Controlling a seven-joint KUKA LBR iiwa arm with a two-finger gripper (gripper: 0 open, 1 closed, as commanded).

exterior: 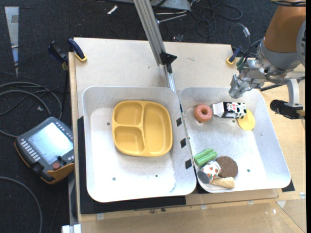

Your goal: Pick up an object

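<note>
1. My gripper [236, 90] hangs over the right bin's [272, 144] far edge; I cannot tell how its fingers stand.
2. The black-and-white carton [229, 109] lies just below it, between the pink doughnut [203, 113] and the yellow disc [247, 121].

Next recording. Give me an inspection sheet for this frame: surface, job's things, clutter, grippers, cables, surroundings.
Surface: wooden bench bearing a left bin and a right bin, side by side.
Job's things: right bin holds a doughnut, black-and-white carton, yellow disc, green piece, brown cookie and small pieces by its near edge.
Clutter: yellow divided tray in the left bin.
Grippers: tool over the right bin's far edge, above the carton; finger state unclear.
Cables: black cables on the floor.
Surroundings: handheld controller at left.
</note>
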